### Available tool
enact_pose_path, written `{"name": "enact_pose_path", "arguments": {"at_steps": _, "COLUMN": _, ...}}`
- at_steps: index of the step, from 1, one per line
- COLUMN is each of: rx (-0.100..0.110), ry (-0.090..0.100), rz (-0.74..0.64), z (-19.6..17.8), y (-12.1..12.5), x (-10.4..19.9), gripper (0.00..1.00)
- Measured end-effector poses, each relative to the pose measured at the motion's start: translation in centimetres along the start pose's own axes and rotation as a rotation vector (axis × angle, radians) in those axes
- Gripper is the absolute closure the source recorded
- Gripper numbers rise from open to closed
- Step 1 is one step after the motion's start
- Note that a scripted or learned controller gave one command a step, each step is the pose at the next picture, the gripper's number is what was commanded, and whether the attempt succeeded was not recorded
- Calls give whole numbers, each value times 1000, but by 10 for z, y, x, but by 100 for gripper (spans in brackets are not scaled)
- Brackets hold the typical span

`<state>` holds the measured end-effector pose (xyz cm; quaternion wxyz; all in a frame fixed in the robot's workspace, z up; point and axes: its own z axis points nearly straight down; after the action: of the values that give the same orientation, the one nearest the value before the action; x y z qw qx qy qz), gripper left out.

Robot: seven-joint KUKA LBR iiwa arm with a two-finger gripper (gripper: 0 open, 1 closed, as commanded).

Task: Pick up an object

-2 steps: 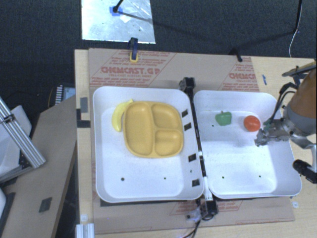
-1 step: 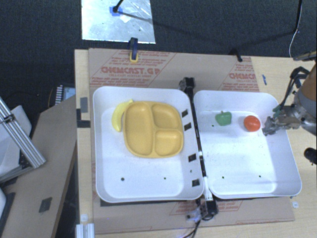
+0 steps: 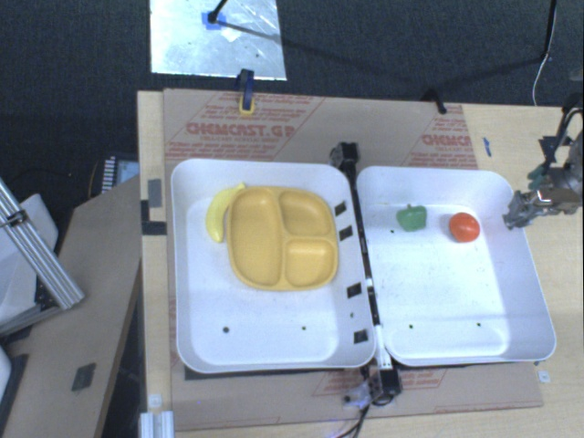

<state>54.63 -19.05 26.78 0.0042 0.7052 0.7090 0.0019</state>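
Round orange-red tomato-like toy [image 3: 464, 227] could roll off when nudged by the gripper [image 3: 524, 210], whose state I cannot tell.

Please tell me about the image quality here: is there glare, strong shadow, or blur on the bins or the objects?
In the camera view, light is even and soft; the right bin looks bright along its lower part, near washed out. The metal sheet at top reflects patchy glare. The yellow plate, green object and orange object cast only faint shadows. The gripper at the right edge looks slightly soft.
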Motion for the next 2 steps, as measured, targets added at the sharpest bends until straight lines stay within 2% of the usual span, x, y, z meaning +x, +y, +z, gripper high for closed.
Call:
{"name": "enact_pose_path", "arguments": {"at_steps": 1, "rx": 4, "ry": 2, "rz": 0, "z": -12, "y": 1, "x": 0, "gripper": 100}}
{"name": "enact_pose_path", "arguments": {"at_steps": 2, "rx": 7, "ry": 4, "rz": -4, "z": 6, "y": 3, "x": 51, "gripper": 100}}
